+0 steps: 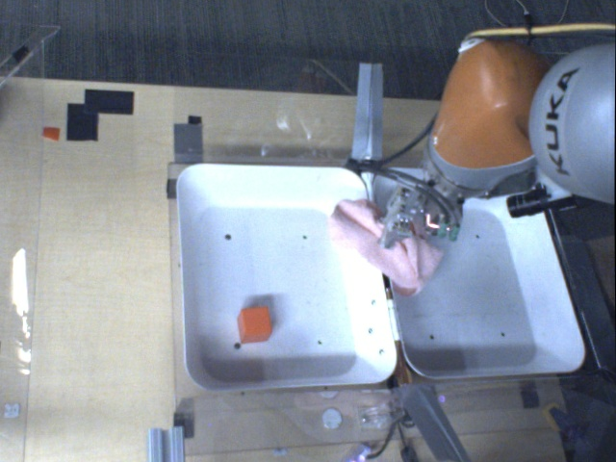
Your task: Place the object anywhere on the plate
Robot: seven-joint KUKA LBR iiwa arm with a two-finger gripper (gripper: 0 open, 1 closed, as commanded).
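We see the gripper (404,221) grasping a pink cloth (371,237) over the bins' shared edge; an orange block (255,324) sits at seven o'clock

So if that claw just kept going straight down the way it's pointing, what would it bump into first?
Most likely the pink cloth: the claw points down right over it, where it drapes across the wall between the two white bins. From this slanted view, the gap between them can't be judged.

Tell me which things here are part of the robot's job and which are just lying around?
Part of the job:
- pink cloth, draped over the edge between the two bins, under the gripper

Lying about:
- orange block in the left bin
- black markers on the bench
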